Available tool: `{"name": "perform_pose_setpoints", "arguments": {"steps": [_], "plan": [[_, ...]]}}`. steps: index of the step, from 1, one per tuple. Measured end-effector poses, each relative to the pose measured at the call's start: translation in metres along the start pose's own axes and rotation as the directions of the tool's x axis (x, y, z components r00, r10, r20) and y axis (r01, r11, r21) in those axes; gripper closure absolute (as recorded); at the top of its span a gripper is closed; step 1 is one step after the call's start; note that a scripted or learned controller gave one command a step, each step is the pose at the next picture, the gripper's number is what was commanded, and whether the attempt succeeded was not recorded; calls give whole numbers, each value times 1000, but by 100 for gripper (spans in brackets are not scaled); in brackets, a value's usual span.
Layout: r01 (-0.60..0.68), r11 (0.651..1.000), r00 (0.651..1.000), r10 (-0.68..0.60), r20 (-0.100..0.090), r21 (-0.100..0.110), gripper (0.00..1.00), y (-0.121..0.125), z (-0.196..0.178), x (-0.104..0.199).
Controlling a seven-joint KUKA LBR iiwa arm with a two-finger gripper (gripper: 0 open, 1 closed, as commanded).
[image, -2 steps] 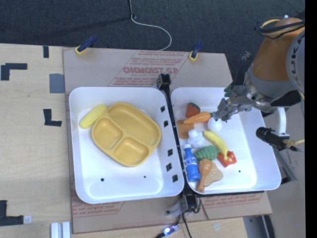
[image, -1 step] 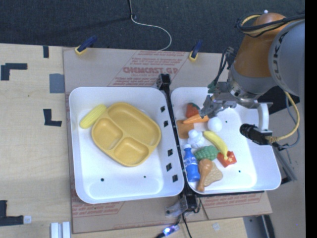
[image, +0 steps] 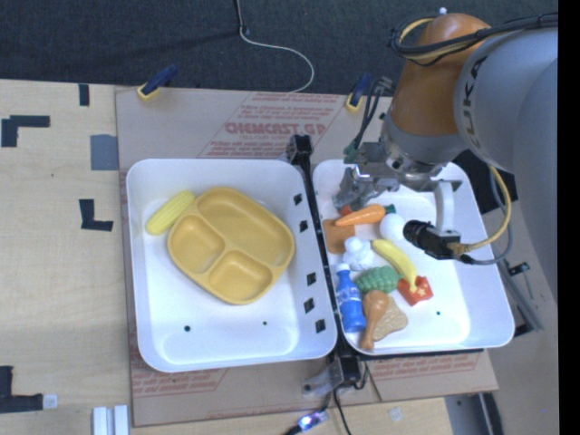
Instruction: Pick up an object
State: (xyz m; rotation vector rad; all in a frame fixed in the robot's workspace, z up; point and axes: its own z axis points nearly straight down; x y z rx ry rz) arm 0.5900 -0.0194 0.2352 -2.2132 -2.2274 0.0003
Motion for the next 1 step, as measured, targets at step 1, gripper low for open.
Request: {"name": "perform_pose_setpoints", "arguments": {"steps": [1], "plan": [[-5, 1000, 1000, 5, 2, 2, 100, -7, 20, 24]]}}
